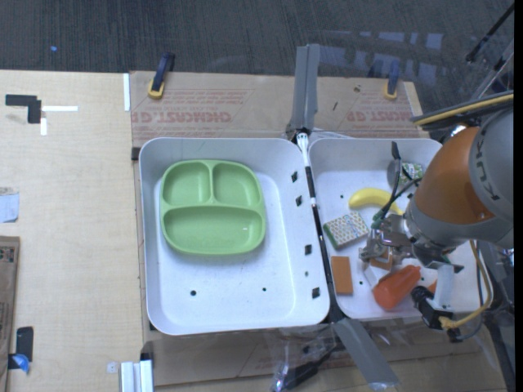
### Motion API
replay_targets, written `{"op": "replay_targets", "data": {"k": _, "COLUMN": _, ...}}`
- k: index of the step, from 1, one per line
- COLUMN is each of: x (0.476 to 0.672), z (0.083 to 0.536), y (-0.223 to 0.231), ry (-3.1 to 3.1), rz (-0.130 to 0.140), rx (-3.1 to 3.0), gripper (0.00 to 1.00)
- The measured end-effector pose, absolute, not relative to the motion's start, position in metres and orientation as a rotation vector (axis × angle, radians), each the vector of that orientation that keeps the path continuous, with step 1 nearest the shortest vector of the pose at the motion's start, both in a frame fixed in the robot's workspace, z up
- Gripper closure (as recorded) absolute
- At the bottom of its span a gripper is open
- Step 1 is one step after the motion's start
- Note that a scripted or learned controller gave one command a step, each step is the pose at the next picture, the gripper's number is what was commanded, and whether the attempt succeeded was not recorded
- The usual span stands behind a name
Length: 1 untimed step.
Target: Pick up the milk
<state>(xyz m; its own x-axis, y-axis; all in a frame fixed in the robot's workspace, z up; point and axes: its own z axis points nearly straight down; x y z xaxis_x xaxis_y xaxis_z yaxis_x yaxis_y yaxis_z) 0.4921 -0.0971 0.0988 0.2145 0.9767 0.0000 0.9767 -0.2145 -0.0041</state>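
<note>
Although low in the bin [351,170] by the banana [369,197], cannot tell gripper [384,247] released or clenched; yet to lift milk.

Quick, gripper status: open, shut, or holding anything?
Gripper: cannot be told from this view. It sits low in the right bin, beside the checkered box and the orange item.

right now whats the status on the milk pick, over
Gripper low in the right bin, nothing seen between its fingers. Milk not identified with certainty. Banana, checkered box, orange carrot-like item crowd around it.
</note>
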Motion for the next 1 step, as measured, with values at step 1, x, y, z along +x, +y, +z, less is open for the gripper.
{"op": "replay_targets", "data": {"k": 1, "x": 0.5061, "z": 0.1893, "y": -0.0072, "ry": -1.588, "rz": 0.01, "rx": -2.709, "gripper": 1.0}}
